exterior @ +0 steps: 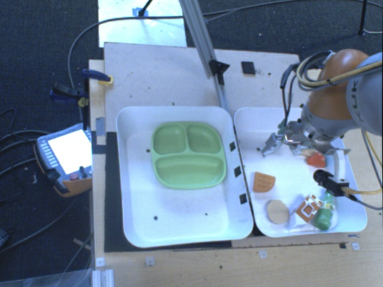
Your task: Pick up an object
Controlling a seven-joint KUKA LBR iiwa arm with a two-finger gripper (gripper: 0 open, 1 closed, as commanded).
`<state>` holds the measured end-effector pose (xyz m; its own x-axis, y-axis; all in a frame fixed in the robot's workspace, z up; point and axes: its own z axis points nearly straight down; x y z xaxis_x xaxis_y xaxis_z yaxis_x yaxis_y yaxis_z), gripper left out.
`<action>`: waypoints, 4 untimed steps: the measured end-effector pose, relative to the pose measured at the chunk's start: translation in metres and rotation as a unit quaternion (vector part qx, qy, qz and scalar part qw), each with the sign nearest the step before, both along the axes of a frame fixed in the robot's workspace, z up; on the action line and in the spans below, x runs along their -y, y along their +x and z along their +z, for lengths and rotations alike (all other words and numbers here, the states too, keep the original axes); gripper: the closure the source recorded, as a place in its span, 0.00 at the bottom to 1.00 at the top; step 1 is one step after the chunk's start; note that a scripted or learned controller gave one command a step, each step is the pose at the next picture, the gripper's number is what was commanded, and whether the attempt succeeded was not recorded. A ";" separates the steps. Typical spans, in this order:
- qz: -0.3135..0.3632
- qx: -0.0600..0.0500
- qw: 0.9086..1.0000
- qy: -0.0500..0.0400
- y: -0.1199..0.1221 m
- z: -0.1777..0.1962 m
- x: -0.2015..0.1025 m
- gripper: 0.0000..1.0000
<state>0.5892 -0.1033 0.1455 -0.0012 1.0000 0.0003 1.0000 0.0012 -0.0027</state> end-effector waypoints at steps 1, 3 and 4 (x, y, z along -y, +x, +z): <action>0.000 0.003 1.000 -0.001 0.002 0.013 0.000 1.00; 0.000 0.002 1.000 -0.001 -0.001 0.055 0.006 1.00; 0.004 0.002 1.000 0.001 -0.016 0.070 -0.047 1.00</action>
